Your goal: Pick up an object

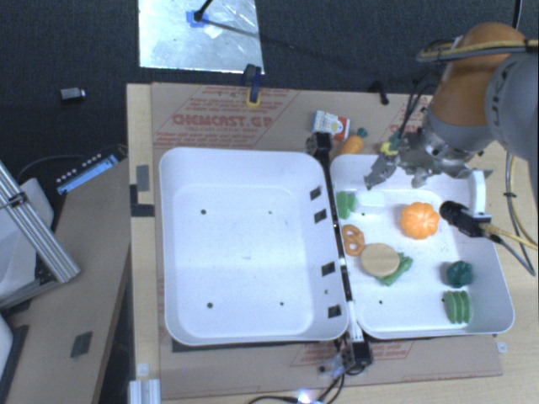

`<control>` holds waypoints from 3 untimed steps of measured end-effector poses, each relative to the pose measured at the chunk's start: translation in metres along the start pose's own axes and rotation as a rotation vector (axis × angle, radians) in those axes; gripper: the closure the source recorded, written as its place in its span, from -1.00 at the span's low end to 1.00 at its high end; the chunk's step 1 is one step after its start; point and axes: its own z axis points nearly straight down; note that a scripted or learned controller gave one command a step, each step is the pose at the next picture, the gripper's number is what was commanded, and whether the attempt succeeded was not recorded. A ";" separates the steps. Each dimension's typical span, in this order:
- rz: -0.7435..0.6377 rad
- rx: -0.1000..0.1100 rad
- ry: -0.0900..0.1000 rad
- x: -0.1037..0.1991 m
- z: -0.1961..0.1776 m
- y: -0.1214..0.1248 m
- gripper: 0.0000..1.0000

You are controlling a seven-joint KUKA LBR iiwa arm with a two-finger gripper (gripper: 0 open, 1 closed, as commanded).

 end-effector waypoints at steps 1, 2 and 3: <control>-0.002 -0.003 0.001 0.000 -0.011 0.001 1.00; -0.010 -0.012 0.002 0.083 -0.092 0.043 1.00; 0.000 0.007 0.000 0.094 -0.046 0.000 1.00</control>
